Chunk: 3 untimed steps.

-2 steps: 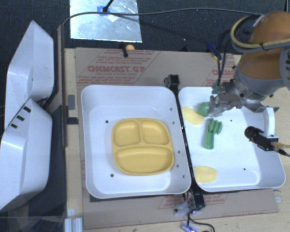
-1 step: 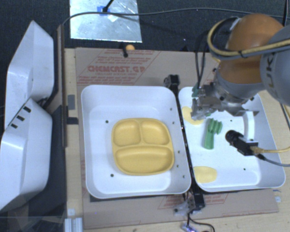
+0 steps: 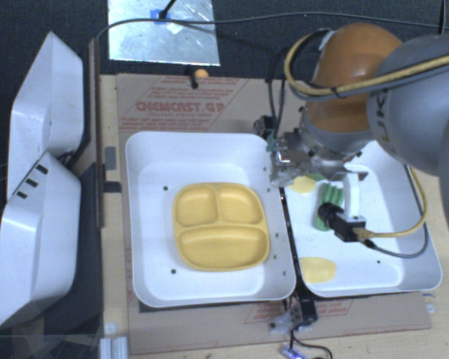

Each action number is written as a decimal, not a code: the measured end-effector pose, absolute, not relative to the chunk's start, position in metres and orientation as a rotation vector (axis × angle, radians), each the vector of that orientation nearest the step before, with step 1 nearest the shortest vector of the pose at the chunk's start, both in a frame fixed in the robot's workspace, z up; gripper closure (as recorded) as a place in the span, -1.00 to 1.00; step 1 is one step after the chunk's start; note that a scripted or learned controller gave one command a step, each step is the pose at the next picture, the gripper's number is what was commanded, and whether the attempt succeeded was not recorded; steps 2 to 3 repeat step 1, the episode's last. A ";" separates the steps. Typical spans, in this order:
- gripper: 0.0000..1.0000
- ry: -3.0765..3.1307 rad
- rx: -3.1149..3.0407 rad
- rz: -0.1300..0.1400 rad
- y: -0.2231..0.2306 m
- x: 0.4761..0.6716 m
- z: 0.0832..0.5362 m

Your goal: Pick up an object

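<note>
The left bin [image 3: 151, 200] and the right bin [image 3: 389, 275] are showing smooth white plastic with a soft sheen. The yellow divided tray [image 3: 221, 225] is presenting satin-finish plastic. The brown board [image 3: 239, 99] under the bins is reading as matt cardboard. The square sheet [image 3: 135, 21] is reflecting like scuffed metal. The arm's orange band [image 3: 352, 58] is gleaming, glossy and smooth.

A robotics lab: white bins [image 3: 209, 144] on a cardboard-covered bench [image 3: 179, 99], loose cables [image 3: 247, 22], dark carpet [image 3: 30, 6].

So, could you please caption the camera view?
Arm reaches over the right bin; a yellow divided plate lies in the left bin.
</note>
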<state>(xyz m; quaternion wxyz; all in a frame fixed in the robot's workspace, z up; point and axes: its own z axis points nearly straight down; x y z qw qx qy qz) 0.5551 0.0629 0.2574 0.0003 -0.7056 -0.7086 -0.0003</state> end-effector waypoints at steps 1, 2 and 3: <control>1.00 -2.225 -2.217 -0.001 0.108 0.553 0.254; 1.00 -2.225 -2.217 -0.001 0.108 0.553 0.254; 1.00 -2.225 -2.217 -0.001 0.108 0.553 0.254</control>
